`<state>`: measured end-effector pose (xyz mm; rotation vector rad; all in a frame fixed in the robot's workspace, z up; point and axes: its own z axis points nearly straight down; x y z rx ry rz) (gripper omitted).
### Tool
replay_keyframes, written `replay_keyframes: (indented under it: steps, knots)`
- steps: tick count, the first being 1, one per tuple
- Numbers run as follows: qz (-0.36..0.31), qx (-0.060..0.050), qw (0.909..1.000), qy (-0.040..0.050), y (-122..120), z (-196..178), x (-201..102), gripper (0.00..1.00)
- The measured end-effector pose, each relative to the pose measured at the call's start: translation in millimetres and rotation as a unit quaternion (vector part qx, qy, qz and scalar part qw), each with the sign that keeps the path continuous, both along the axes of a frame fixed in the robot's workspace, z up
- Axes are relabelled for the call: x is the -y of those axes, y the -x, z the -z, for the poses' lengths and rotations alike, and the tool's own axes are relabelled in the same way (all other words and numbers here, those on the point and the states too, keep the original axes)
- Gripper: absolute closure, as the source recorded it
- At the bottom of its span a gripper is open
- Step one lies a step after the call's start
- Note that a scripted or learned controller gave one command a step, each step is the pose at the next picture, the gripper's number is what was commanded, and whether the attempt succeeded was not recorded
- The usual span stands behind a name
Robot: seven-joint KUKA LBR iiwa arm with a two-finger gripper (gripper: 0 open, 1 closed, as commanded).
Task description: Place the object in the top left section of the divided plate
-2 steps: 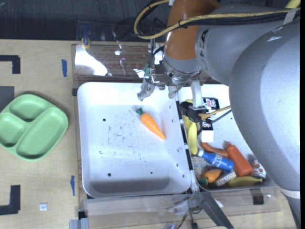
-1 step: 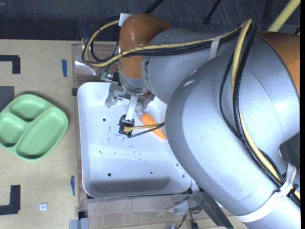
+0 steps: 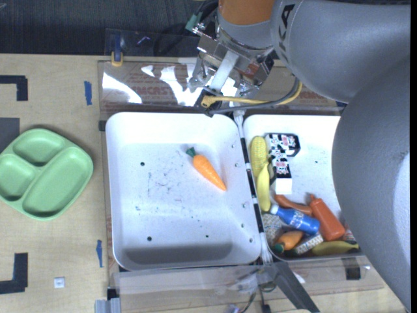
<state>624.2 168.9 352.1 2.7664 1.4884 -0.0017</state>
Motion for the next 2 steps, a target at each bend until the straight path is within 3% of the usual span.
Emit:
replay_keyframes:
  steps: [1,2]
  knots:
    - [-0.009,-0.002,1.0000,0.0003,-41,82,-32,0.00]
    - [0.108,-0.001,0.9941,-0.0005,-41,208,-56,0.00]
